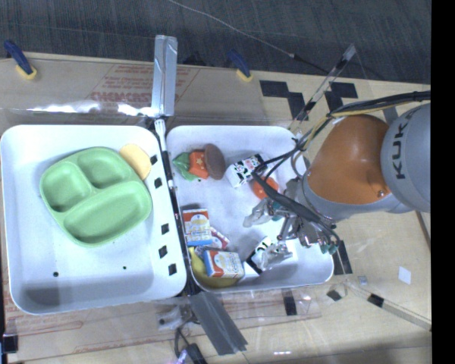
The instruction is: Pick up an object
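Lettering on the arm and the bench

The grey arm [413,165] carries dark capitals reading "KU" on its casing, cut off at the view's edge. Faint red print runs across the clear sheet [125,89] taped behind the left bin, too washed out to read. The small cartons [199,227] in the right bin bear coloured labels, their wording too small to tell.

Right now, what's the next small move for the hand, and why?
Probably a short straight descent. The hand hangs over the right bin, above a small black-and-white item near the front wall, with nothing visibly between its fingers.
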Controlling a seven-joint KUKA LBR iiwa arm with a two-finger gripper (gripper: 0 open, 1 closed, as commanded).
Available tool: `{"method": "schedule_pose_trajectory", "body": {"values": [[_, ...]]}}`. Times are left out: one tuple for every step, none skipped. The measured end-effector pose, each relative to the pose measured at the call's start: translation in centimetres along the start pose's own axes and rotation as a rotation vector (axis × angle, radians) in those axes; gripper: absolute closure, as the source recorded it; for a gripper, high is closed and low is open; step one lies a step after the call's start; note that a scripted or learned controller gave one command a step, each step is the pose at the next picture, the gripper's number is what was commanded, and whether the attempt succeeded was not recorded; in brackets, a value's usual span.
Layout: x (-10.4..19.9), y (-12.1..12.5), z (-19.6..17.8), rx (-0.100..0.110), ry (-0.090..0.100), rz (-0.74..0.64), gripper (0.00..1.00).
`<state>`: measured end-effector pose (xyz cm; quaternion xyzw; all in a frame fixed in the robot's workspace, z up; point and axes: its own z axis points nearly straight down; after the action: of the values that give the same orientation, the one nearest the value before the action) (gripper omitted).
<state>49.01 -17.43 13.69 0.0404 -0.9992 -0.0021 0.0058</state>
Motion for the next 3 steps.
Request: {"method": "schedule_pose_trajectory", "body": {"values": [[-0.5, 6.9, 2.4, 0.012, -0.023, 0.041, 0.0], [-1.4, 3.9, 3.5, 0.019, -0.04, -0.513, 0.0], [0.0, -2.7, 4.1, 0.017, -0.019, -0.832, 0.0]]}}
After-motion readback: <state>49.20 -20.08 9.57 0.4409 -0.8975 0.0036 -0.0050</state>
